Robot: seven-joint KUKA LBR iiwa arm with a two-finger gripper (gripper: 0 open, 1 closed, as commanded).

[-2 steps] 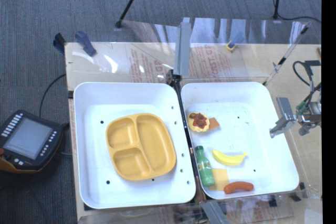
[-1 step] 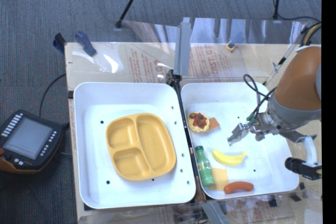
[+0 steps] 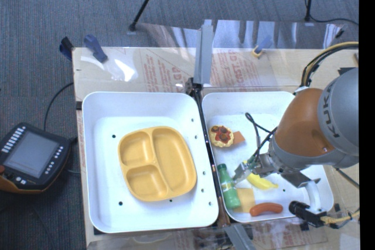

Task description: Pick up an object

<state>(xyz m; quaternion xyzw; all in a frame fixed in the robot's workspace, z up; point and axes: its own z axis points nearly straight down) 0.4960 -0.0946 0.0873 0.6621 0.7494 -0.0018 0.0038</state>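
The gripper (image 3: 241, 173) hangs low over the right bin (image 3: 258, 103); I cannot tell its state. Just beside it: green bottle (image 3: 227, 187), banana (image 3: 261, 181).

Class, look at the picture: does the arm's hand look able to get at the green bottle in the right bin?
Probably yes. The hand hangs just beside the green bottle, and nothing lies on top of it, though the bin wall crowds its left side.
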